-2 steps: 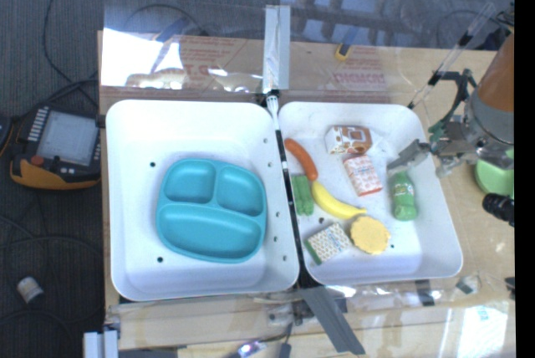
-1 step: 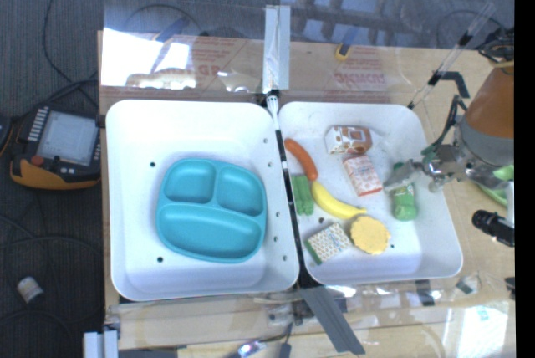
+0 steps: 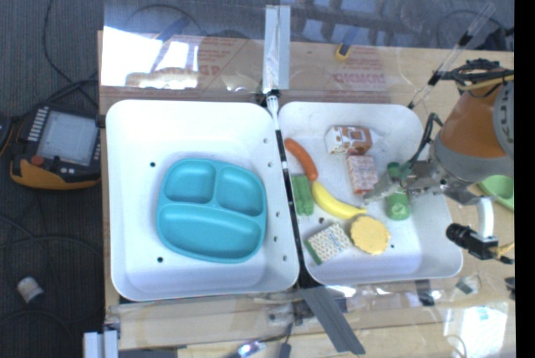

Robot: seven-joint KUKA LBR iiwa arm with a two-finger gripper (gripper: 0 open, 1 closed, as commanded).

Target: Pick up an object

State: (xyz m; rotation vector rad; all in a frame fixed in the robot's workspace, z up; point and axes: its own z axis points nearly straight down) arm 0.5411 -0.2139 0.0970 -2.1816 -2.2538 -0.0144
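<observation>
The right bin (image 3: 435, 256) holds several toy foods: an orange carrot (image 3: 301, 157), a green pod (image 3: 302, 196), a yellow banana (image 3: 334, 202), a yellow round piece (image 3: 369, 234), a pale cracker (image 3: 327, 242), a brown and white packet (image 3: 349, 138) and a red and white packet (image 3: 361, 174). My gripper (image 3: 401, 185) reaches in from the right and is low over the bin's right half, just right of the red and white packet. A small green piece (image 3: 397, 208) lies right beside it. The arm's orange band (image 3: 470, 133) sits above the bin's right rim.
The left bin (image 3: 134, 139) holds a teal divided plate (image 3: 213, 207). A lime green object (image 3: 500, 187) lies outside the right bin's right edge. A handheld controller (image 3: 58, 147) rests on the floor at the left. Cables hang near the arm at the upper right.
</observation>
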